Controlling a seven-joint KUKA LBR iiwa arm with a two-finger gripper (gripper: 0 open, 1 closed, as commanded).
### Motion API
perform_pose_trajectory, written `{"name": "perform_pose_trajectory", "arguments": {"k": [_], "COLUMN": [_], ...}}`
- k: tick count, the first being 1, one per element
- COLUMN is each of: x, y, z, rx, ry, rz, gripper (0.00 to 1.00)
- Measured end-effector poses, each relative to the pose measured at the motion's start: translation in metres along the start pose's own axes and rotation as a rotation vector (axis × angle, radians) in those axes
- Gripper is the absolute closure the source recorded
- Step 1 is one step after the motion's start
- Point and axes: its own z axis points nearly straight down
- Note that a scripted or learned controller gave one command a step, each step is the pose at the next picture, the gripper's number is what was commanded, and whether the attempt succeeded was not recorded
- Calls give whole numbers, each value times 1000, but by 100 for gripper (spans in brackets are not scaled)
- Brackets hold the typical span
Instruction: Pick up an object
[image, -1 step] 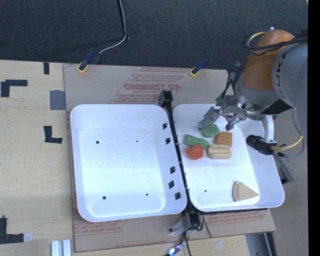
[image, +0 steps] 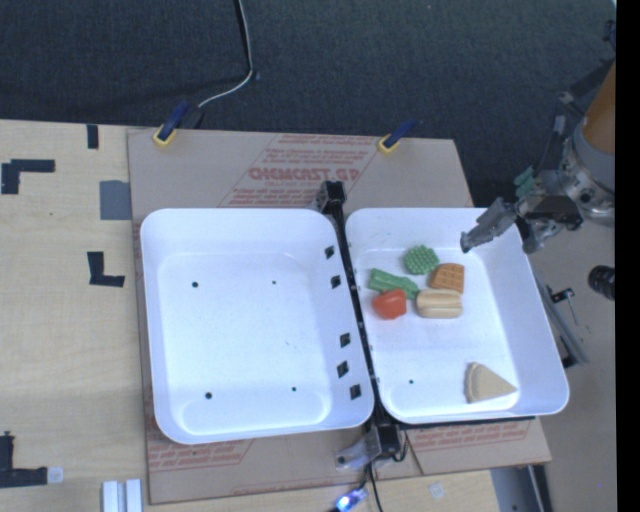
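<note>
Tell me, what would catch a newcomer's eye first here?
Probably the little cluster of toy foods in the right bin: a red tomato, a green piece, an orange waffle-like block and a tan bread roll, with a tan wedge apart near the front corner. Next, the end effector hovering at that bin's far right rim.

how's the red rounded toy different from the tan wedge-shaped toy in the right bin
The red rounded toy is bright red and compact; the tan wedge-shaped toy is pale and pointed. The red one touches a green piece in a cluster; the wedge lies alone by the right bin's near rim. Both rest on that bin's floor.
</note>
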Motion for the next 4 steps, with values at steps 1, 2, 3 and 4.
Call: {"name": "perform_pose_trajectory", "arguments": {"k": [1,2,3,4], "x": [2,-55,-101,-53], "y": [2,-45,-52,-31], "z": [0,32,100,119], "rx": [13,17,18,16], "ry": [1,2,3,4], "rz": [-3,3,1,-6], "gripper": [100,100,100,100]}}
